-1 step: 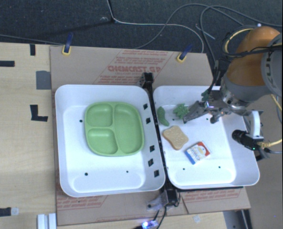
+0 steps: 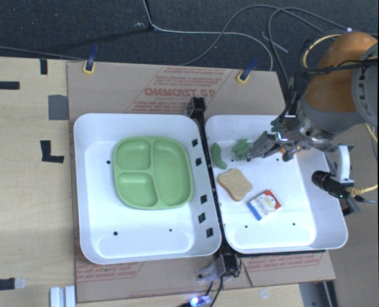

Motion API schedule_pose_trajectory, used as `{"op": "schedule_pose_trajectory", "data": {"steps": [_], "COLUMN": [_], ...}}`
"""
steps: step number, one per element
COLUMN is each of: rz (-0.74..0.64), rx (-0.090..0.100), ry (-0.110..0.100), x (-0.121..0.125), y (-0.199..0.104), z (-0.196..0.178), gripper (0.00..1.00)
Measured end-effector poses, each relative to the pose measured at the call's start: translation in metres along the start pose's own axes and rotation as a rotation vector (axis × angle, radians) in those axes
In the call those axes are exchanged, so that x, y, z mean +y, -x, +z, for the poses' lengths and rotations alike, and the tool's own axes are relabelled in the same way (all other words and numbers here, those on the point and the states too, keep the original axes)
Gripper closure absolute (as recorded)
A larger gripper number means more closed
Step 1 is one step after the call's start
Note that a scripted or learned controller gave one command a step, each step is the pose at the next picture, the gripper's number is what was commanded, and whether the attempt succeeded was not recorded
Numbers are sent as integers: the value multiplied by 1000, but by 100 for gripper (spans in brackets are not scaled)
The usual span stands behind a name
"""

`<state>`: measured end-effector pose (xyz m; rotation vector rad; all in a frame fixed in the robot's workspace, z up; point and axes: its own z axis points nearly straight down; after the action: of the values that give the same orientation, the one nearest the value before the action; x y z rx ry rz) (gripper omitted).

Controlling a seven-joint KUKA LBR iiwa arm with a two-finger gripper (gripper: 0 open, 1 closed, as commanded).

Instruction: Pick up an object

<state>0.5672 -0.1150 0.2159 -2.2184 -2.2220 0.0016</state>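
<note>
- Camera view: the gripper hangs low over the right bin, its fingers slightly parted and holding nothing, just beside a small green broccoli-like piece.
- A green leaf-shaped piece, a slice of toast and a small red-white-blue packet lie nearby.
- A green divided plate sits in the left bin.

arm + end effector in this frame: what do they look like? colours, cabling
The arm is grey, rounded, with a glossy orange band above the wrist. Thin pale cables loop around the band and trail off over the dark floor. The end effector is dark and slim. A small black unit hangs below the wrist.
</note>
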Motion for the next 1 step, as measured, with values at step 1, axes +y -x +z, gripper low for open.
{"op": "schedule_pose_trajectory", "data": {"steps": [1], "rz": [0], "rx": [0], "ry": [-5], "x": [3], "y": [-5], "z": [63], "gripper": [0]}}
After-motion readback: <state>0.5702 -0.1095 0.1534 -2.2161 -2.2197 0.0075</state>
